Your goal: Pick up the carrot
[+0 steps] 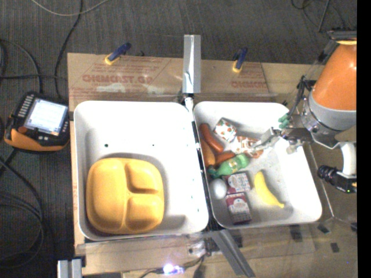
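Camera view: the carrot, short, orange and green-topped, is lying mid-frame in the right bin between a sausage and a green bottle. The gripper is hovering just right, grip state unclear; a clean pick probably needs descending squarely, avoiding neighbours.

Two bins, one banana

Robot lab, teach pendant, clamped bench
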Motion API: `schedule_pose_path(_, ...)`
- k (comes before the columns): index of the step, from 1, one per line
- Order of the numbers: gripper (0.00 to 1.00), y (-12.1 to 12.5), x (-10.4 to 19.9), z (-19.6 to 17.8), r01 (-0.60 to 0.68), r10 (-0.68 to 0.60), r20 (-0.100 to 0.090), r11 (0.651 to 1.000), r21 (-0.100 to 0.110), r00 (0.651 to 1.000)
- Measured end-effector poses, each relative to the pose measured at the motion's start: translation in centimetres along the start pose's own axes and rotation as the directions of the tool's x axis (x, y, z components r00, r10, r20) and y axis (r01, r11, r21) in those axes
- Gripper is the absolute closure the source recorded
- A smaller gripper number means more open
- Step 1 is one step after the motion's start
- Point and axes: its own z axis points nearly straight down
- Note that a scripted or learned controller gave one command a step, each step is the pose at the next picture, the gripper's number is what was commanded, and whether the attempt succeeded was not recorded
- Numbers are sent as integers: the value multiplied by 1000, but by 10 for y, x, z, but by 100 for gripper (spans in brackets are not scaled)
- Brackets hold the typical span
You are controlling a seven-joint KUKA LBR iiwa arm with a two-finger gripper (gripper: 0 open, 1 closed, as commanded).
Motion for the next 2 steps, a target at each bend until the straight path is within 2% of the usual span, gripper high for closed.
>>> schedule_pose_path(1,0,4,71,72,-117,117,0,993,2,993)
schedule_pose_path(2,0,-8,38,153,-84,84,-1,997,1,997)
